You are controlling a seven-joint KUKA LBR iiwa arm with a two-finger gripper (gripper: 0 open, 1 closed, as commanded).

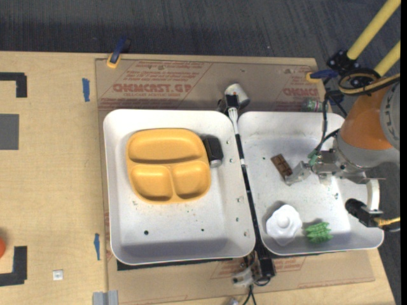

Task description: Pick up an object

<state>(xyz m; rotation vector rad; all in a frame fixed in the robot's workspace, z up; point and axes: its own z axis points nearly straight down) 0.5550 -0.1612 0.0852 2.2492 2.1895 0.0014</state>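
With nothing seen between its fingers, whose spread cannot be told, the pincer (294, 174) is best lowered squarely over the small brown block (281, 165) just beside it in the right bin (254, 189), and closed across its narrow sides.

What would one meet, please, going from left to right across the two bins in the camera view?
Yellow divided tray → black object → brown block → gripper. The white bottle and green object lie nearer the front.
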